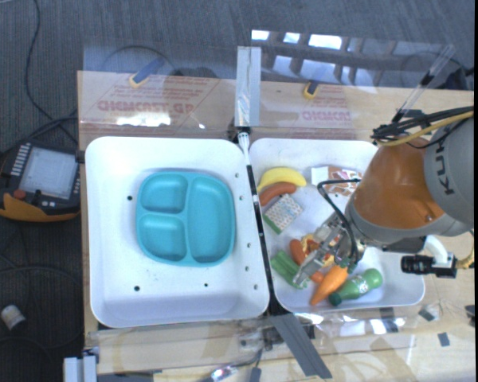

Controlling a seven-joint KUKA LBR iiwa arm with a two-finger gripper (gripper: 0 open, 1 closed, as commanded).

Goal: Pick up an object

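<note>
Claw (323, 255) state cannot be told; it is set low among crowded toy food by the right bin's (398, 297) front edge. The carrot (328, 284) could be nudged aside or two items snagged.

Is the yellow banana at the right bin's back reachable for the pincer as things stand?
Probably yes. The banana lies exposed from above beside the orange sausage; the pincer sits lower, over the carrot.
</note>
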